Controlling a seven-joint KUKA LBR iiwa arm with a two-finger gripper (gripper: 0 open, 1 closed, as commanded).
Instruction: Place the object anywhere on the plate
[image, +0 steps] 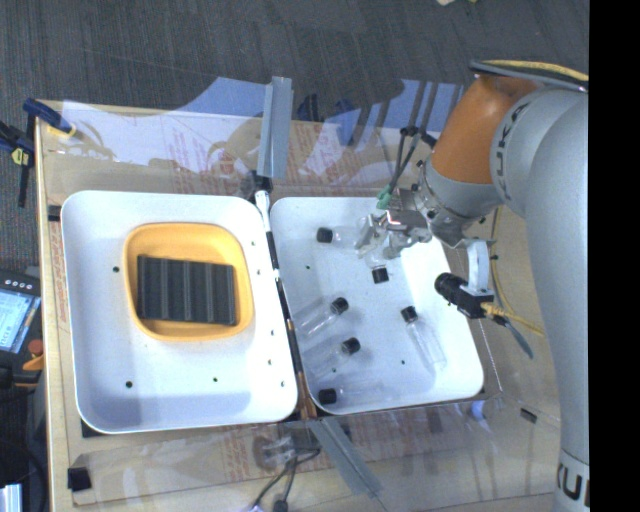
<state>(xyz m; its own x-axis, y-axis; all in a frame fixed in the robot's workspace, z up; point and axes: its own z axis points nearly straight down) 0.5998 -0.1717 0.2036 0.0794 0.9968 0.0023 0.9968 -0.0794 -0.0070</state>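
Observation:
A yellow plate (185, 240) with a dark ribbed insert (187, 290) lies in the left white bin (90, 380). Several small clear vials with black caps are scattered in the right white bin (465, 375): one (324, 236) near the top left, one (379, 274) just below the gripper, one (330, 312) mid-left, one (420, 335) at the right, others lower down. My gripper (385, 240) hangs low over the upper part of the right bin, right above the vial beneath it. Nothing is visibly held.
The grey arm with its orange band (480, 130) reaches in from the upper right. A black fitting with a yellow cable (462, 292) sits at the right bin's right edge. A metal divider (272, 130) stands behind the bins. A small screen (15, 315) is at the far left.

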